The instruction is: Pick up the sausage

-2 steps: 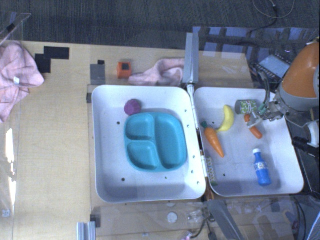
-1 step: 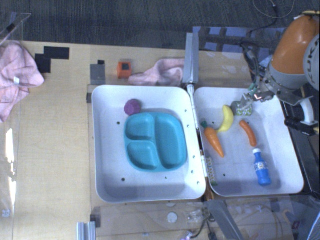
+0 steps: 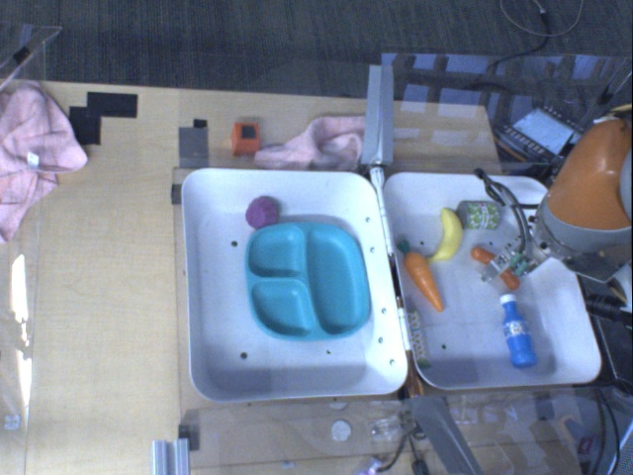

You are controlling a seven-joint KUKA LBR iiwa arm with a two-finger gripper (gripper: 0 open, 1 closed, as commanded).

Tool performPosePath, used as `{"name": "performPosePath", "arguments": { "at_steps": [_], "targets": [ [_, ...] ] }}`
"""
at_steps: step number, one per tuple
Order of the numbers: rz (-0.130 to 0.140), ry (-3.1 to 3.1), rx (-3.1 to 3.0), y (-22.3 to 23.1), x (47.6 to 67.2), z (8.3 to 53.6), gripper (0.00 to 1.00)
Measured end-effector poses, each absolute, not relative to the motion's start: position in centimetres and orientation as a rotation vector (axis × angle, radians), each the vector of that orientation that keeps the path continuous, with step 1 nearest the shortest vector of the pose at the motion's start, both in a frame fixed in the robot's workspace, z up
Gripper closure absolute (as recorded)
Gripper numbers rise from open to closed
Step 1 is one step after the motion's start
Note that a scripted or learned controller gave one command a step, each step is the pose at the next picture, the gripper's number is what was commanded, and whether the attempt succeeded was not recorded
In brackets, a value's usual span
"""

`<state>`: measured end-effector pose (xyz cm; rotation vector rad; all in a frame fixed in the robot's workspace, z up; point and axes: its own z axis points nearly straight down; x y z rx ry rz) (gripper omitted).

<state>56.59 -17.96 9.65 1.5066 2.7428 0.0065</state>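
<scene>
- Right bin: holds the sausage, a small orange-red piece lying near the bin's right edge, roughly midway between far and near edges.
- Hand: down over the right bin, right at the sausage, apparently touching or overlapping its right end; cannot tell whether open or closed, nor whether anything sits in its grip, tip too small and cluttered to read.
- Arm: reaching in from the counter's right edge, grey body with an orange dome over the bin's far right corner, cables looping beside it.
- Banana: yellow, curved, in the far half of the right bin, just left of the sausage, apart from it.
- Small can: lying just beside the banana's far end, toward the bin's far edge.
- Carrot: orange with green top, lying slantwise close to the right bin's left edge.
- Blue bottle: white-capped, lying in the near right part of the right bin, well clear of the sausage.
- Left bin: carries a blue divided tray at its middle and a purple round item touching the tray's far left corner.
- Counter: pink cloth and a small orange block beyond the left bin's far edge; another pink cloth at the far left corner.
</scene>
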Motion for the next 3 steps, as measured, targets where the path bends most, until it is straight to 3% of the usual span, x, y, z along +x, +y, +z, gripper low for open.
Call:
{"name": "performPosePath", "arguments": {
  "at_steps": [1,2,3],
  "targets": [
    [0.007,2.657,1.653,-16.8,58.3,19.8,1.00],
    [0.009,2.531,1.839,-20.2,54.2,9.8,1.00],
    [0.008,2.531,1.840,-20.2,54.2,9.8,0.00]
  ]
}}
